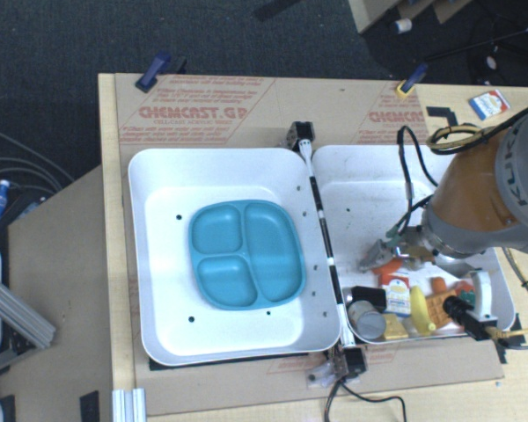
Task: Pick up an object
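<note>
bench [202, 104] — brown board top | on it: left bin [154, 262], right bin [352, 170] — touching

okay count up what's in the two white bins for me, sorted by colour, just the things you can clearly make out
Blue: 1, the divided plate in the left bin.
Yellow: 1, a bottle-like item in the right bin.
Silver: 1, a can beside it.
Orange-red: 1, a packet under the hand.
Total: 4; the remaining clutter is too jumbled to count.
</note>
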`<state>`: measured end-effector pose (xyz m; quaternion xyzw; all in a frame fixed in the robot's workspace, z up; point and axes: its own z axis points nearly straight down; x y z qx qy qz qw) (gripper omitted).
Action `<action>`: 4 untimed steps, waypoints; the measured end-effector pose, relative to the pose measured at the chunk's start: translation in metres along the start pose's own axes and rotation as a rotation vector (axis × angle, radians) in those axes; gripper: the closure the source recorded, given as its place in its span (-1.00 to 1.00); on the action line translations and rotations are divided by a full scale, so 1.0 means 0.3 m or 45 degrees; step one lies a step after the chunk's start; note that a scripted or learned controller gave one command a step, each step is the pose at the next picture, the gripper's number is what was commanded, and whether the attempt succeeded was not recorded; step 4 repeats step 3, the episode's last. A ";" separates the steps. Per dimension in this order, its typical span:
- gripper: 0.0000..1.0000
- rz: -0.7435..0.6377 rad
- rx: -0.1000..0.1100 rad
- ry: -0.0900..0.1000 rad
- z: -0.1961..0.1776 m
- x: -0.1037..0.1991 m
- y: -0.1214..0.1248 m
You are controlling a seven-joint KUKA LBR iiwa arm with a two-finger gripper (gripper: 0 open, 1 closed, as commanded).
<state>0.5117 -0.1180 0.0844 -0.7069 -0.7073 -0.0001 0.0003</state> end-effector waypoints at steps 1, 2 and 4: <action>1.00 0.001 -0.001 -0.001 -0.032 -0.001 0.000; 1.00 -0.001 0.001 0.000 -0.371 0.230 -0.108; 1.00 0.000 0.001 0.000 -0.566 0.403 -0.108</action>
